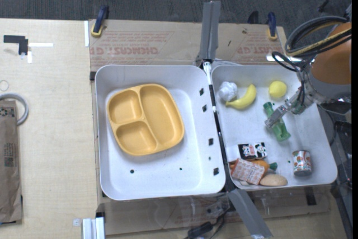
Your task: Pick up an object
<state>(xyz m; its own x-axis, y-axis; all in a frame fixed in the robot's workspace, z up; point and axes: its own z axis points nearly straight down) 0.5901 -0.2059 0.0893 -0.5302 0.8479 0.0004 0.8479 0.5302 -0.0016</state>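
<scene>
The right bin (324, 137) holds several objects. A green bottle-like object (279, 130) lies near its middle. My gripper (275, 117) comes in from the right and sits right at the upper end of that green object, low over the bin. A yellow banana (244, 98), a yellow lemon (277, 89) and a crumpled white object (227, 90) lie at the back. A small red and white can (302, 163) stands at the front right.
At the right bin's front lie a black and white packet (253, 150), a red snack packet (248, 172) and a tan oval object (273, 180). The left bin (112, 176) bears a yellow divided plate (145, 118). A grey divider (211, 31) runs between the bins.
</scene>
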